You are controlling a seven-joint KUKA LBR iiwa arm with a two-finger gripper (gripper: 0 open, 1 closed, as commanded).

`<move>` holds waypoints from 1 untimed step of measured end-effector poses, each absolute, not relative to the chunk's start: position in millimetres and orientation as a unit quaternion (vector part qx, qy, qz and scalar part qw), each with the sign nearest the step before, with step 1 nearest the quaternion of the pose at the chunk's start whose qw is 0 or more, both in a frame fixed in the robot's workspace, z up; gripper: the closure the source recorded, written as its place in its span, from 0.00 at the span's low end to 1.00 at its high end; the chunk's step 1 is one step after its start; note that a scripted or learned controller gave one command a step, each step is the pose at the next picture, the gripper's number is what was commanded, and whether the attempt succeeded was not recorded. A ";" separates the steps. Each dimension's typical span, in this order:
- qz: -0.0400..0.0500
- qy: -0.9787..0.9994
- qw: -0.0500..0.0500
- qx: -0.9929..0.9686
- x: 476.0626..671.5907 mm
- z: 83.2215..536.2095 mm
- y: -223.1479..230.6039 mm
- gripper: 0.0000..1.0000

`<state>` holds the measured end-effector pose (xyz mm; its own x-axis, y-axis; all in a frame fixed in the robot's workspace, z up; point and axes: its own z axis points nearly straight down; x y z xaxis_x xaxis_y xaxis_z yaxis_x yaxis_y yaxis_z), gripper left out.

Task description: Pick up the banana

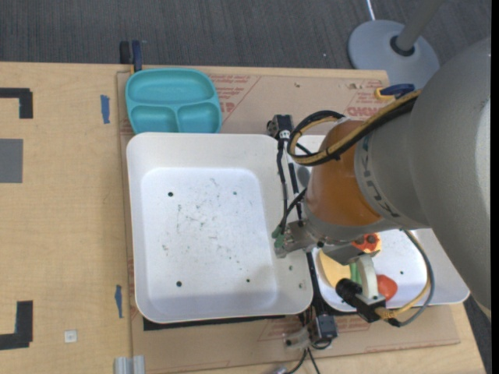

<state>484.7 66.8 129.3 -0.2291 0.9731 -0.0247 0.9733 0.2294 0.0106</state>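
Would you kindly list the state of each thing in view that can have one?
Left bin: upright on the bench, inside scuffed and speckled.
Right bin: largely covered by the arm, holding a yellow item, possibly the banana, and orange-red pieces.
Teal divided tray: flat, behind the left bin.
Arm: reaching over the right bin.

Wooden worktop [62, 209] seen from above, with two shallow white bins side by side. Left bin [148, 209] speckled with dark marks. Grey arm [437, 146] with orange band reaching from the right over the right bin [448, 287], covering most of it. Teal divided tray [173, 100] just behind the left bin. Small orange and red items [374, 263] beneath the arm.
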 end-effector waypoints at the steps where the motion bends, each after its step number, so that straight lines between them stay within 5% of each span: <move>1: -0.004 0.789 0.013 0.615 484.6 129.3 66.5 1.00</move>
<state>484.6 66.5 129.3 -0.2438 0.9695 -0.0250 0.9697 0.2441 0.0095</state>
